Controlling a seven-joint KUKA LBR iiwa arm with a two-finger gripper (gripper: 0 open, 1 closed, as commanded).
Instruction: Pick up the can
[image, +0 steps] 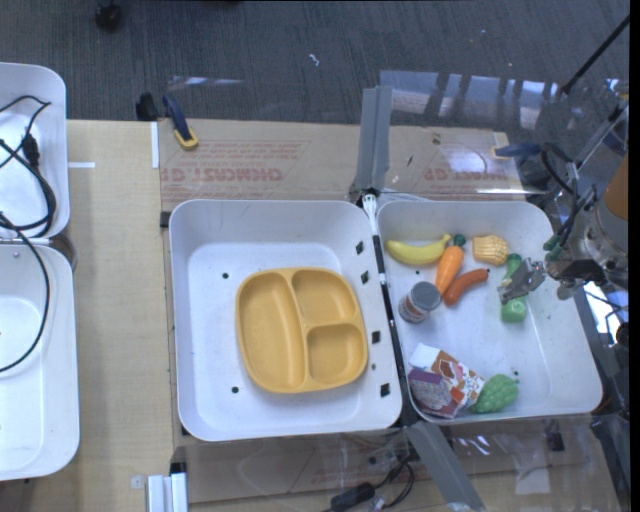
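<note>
While two shallow white bins stand side by side, the left bin (190, 330) has one yellow plastic tray (300, 328) with three compartments, and the right bin (560, 370) has the rest. One small grey metal can (420, 301) lies on its side near the dividing wall. Beside the can are two orange carrot-like toys (449, 268), above it one yellow banana (418, 249), farther right one corn piece (489, 249), below it one colourful packet (445, 383) and one green toy (497, 394). Well right of the can, the gripper (520, 285) hangs over a small green block (514, 309); I cannot tell if it is spread or pressed together
</note>
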